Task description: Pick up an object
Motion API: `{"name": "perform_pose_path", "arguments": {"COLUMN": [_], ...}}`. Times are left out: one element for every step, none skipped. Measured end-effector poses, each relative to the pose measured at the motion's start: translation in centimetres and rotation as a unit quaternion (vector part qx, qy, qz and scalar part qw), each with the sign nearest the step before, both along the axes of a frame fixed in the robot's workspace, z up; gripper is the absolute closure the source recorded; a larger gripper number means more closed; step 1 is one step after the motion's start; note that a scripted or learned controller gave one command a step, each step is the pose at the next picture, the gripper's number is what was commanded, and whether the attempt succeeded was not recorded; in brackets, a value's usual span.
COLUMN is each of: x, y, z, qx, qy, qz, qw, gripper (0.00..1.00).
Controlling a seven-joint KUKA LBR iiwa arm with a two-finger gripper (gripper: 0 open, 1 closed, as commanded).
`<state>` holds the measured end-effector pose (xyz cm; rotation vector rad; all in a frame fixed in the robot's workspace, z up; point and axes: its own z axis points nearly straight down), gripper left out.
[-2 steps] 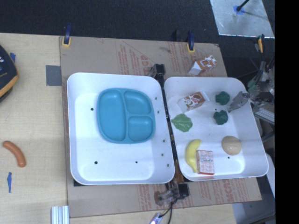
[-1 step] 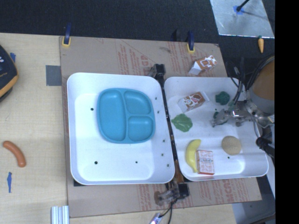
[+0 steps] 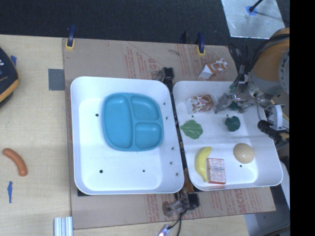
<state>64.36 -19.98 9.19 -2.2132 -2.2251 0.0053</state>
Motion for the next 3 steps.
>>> {"name": "perform_pose_path", "arguments": {"x": [-4.3, -4.3, -0.6], "y": [-1.2, -1.3, 4.0], "z": [0.0, 1.1, 0.6], "qx": [-0.0006, -0.0010, -0.0003], "qy": [-0.001, 0.000, -0.001], "qz": [0.000, 0.001, 0.000], "qw": [1.0000, 1.0000, 1.0000], "gripper": [0.00, 1.00, 1.00]}}
